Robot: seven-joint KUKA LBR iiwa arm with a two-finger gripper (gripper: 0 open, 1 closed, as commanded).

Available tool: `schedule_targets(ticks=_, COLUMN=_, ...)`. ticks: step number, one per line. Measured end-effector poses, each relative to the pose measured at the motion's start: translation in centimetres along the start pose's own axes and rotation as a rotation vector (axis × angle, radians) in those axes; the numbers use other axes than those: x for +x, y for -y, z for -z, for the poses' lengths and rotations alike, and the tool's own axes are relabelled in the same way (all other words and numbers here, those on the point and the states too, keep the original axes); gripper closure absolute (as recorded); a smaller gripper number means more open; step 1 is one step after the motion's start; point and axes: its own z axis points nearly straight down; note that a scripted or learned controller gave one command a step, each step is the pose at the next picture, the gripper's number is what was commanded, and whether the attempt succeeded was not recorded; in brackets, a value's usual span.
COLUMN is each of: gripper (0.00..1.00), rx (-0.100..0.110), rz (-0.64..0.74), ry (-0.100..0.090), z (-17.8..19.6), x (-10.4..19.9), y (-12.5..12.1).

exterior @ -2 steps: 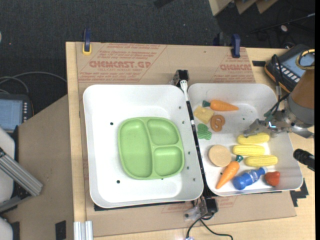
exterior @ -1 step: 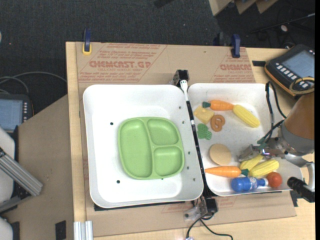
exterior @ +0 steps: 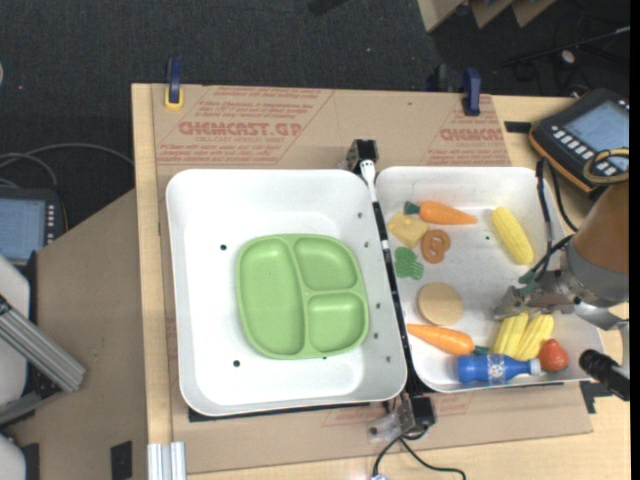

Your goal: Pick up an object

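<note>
Reaching in from 3 o'clock, the grey and orange arm [exterior: 605, 243] is hanging over the right bin [exterior: 455, 176], with the tool [exterior: 522, 303] sitting low near that bin's 4 o'clock side. Whether the tool is released or clenched cannot be told, as its tip is too small and dark.

Just below the tool, at its 6 o'clock, a bunch of yellow bananas [exterior: 522, 335] is lying, with a red tomato [exterior: 553, 354] touching it at 4 o'clock and a blue bottle [exterior: 493, 369] crowding the bin's near rim. An orange carrot [exterior: 440, 339] is lying at the tool's 8 o'clock, beside a round tan cookie [exterior: 440, 303].

More room is showing toward 12 o'clock, where a corn cob [exterior: 511, 235] is lying apart from another carrot [exterior: 447, 213], a pretzel [exterior: 435, 245], a yellow cheese wedge [exterior: 407, 230] and a green broccoli piece [exterior: 406, 262].

On the surface [exterior: 150, 268], the left bin [exterior: 195, 193] is holding a green divided plate [exterior: 300, 295], well apart from everything else.
</note>
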Motion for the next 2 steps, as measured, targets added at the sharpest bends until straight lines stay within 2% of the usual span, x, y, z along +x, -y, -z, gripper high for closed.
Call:
schedule_targets(ticks=1, gripper=1.00, rx=-0.008, rz=0.013, ry=-0.003, z=7.5, x=9.1, y=-4.4)
schedule_targets(ticks=2, gripper=1.00, rx=-0.005, rz=0.009, ry=-0.002, z=10.4, x=14.1, y=-7.5)
